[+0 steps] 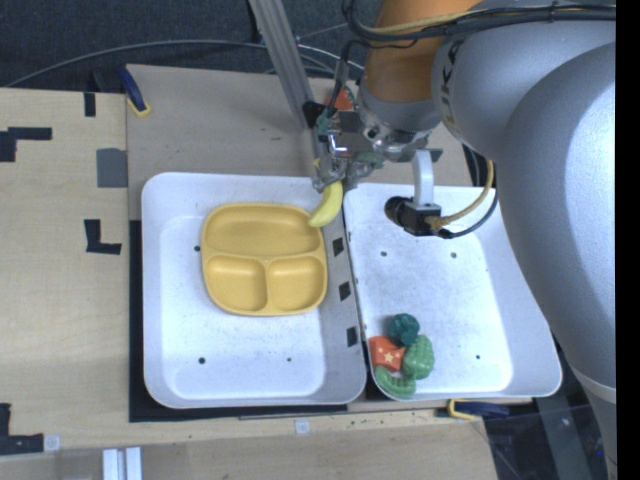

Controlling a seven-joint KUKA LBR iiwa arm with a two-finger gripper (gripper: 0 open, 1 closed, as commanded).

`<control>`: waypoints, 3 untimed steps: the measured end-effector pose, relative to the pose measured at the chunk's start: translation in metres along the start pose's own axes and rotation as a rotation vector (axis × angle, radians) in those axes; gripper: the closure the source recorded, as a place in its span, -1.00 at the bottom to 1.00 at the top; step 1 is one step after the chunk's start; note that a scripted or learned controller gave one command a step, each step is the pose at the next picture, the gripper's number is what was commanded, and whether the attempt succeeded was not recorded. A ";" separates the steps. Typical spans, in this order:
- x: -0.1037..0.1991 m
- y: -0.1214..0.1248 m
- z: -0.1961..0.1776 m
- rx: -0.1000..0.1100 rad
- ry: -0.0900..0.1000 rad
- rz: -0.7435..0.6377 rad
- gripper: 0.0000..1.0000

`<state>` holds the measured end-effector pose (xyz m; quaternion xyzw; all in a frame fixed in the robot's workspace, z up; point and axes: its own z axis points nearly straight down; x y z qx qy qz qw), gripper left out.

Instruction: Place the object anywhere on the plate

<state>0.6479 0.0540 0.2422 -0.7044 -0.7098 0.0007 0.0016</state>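
A yellow plate (265, 258) with three compartments lies in the left bin (170, 368). A yellow banana (327, 206) hangs at the plate's upper right corner, over the divide between the bins. My gripper (334, 175) is shut on the banana's top end, directly above it. The banana's lower tip reaches just over the plate's rim.
In the right bin (500, 358), a cluster of toy pieces lies at the front left corner: an orange one (386, 352) and green ones (412, 350). A black and yellow cable fitting (420, 216) hangs over the right bin's back. The arm's grey body covers the right side.
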 end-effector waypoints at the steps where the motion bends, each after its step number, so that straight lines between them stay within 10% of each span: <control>1: 0.059 -0.004 0.007 -0.001 0.000 0.000 1.00; 2: 0.105 0.010 0.004 -0.003 0.000 0.001 1.00; 3: 0.102 0.010 0.004 -0.002 -0.002 0.004 -1.00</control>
